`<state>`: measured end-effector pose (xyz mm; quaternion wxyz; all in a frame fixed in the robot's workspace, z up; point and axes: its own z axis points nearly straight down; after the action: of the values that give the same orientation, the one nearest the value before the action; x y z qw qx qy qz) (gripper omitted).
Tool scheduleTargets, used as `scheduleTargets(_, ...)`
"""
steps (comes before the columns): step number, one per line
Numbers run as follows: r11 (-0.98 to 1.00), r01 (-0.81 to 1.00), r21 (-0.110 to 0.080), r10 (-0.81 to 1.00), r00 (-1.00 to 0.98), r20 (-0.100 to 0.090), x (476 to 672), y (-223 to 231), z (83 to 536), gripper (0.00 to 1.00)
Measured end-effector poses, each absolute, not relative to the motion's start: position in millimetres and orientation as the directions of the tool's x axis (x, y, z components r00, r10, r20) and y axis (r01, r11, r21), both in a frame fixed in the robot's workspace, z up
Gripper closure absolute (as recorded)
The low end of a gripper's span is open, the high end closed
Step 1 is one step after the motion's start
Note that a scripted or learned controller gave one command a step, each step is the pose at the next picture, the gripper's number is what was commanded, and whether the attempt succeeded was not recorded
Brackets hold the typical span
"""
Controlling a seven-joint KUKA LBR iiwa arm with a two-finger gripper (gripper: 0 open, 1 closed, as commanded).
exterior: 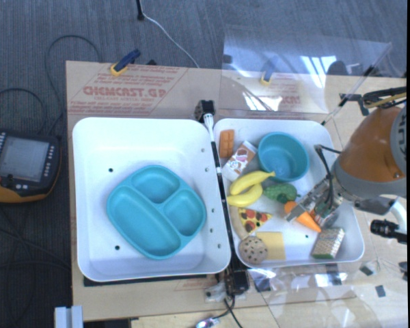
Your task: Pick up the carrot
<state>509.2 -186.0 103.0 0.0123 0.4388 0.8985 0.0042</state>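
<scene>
Nearest the camera in the right white bin (355, 251) there's a grey ridged block (328, 243), a speckled round cookie (253, 249) and a pale yellow cheese slab (273, 244), all parked along the front wall.

Just behind them is the small orange carrot (306, 220), lying flat on the bin floor, tip pointing at the grey block. The gripper (319, 202) is right over its top end, so this looks like the grab attempt, but honestly I can't tell whether it's spread or pinched on anything.

Next to it sit the green broccoli (280, 193) and the yellow banana (247, 187), crowded close, so they could get bumped. Further back is the teal bowl (282, 156).

Off in the left white bin (96, 149) is a teal divided plate (156, 210).
</scene>
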Motion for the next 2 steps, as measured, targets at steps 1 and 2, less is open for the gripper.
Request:
scheduleTargets(1,0.594,0.805,0.003,0.805,-0.594,-0.002,485.6,-118.5,155.0,1.00)
scheduleTargets(2,0.550,0.835,0.003,0.835,-0.550,0.000,508.7,-28.5,184.8,1.00)
